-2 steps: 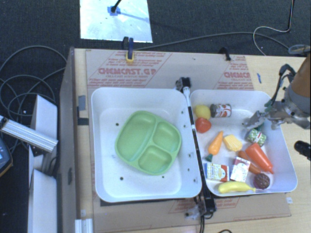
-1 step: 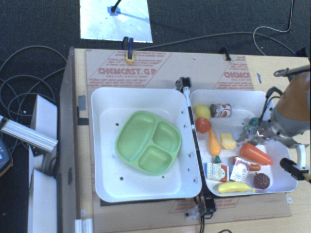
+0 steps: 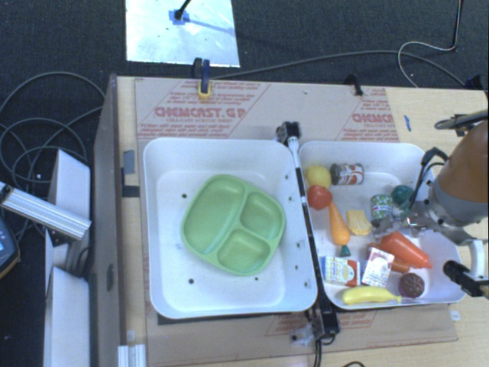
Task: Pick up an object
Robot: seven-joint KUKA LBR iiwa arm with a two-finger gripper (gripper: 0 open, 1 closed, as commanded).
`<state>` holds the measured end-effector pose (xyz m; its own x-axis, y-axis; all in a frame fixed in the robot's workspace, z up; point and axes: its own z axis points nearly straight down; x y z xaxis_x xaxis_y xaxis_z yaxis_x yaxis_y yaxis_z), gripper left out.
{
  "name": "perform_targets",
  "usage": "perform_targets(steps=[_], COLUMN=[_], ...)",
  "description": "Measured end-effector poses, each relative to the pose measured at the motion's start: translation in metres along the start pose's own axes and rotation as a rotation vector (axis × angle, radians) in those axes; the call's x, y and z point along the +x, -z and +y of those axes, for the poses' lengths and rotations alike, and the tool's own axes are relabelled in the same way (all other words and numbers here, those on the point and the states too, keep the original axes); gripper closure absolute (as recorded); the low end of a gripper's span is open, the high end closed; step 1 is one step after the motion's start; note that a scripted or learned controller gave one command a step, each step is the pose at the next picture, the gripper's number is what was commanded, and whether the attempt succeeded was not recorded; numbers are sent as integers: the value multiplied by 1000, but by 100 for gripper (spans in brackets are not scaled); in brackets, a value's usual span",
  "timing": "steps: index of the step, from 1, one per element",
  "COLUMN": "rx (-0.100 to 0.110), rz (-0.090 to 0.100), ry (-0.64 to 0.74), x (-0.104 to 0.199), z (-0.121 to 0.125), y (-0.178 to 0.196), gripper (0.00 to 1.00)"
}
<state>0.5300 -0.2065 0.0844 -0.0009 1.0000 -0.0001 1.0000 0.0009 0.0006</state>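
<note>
In the camera view, two shallow white bins sit side by side on a brown board. The left bin holds a light green divided plate, lying flat and slightly turned, near the bin's centre.

The right bin, in the lower right of the frame, holds a scatter of toy food. Near its upper left lie a yellow lemon and, just beside it to the right, a small can on its side. Below the lemon is a red tomato, and below that an orange carrot pointing downward. A pale yellow piece lies just right of the carrot. Along the bottom are a small carton, a white and red packet, a yellow banana and a dark round fruit. A larger orange-red carrot lies tilted above the packet.

The arm enters from the right edge, its orange band at mid-right. The gripper is low over the bin's right part, close to a green can and a dark teal object. Whether its fingers are spread or pressed together cannot be told, and nothing is clearly seen between them.
</note>
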Motion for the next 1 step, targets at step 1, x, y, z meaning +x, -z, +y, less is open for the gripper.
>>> perform_targets(steps=[1], rx=[0], rz=[0], ry=[0], x=[0], z=[-38], y=[0], gripper=[0])
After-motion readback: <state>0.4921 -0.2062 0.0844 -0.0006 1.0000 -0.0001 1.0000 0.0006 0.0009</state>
